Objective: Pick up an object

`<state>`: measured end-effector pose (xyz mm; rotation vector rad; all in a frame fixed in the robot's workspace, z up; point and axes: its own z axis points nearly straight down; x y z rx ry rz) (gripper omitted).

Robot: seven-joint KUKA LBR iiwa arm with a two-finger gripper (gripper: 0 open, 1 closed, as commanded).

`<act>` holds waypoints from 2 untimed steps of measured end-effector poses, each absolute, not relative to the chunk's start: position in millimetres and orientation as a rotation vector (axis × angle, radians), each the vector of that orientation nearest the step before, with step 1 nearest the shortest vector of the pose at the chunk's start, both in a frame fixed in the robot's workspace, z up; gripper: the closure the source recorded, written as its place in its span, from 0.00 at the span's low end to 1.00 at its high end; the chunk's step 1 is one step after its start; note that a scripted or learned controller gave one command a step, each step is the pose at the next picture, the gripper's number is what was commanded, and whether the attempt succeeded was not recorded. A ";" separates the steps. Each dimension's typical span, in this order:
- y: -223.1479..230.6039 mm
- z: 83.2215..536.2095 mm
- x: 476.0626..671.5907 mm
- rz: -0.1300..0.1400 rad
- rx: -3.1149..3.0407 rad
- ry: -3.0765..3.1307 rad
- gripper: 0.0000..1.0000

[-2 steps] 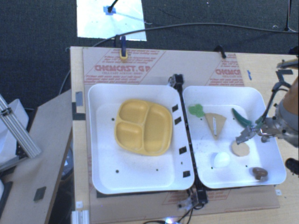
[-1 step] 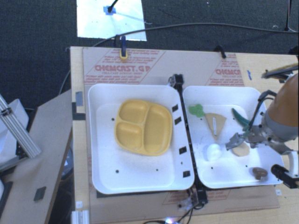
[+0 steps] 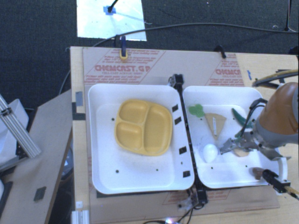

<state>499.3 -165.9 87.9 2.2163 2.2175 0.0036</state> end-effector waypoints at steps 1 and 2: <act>-168.6 102.9 502.3 0.008 2.209 2.207 1.00; -166.0 152.5 494.5 0.003 2.215 2.223 1.00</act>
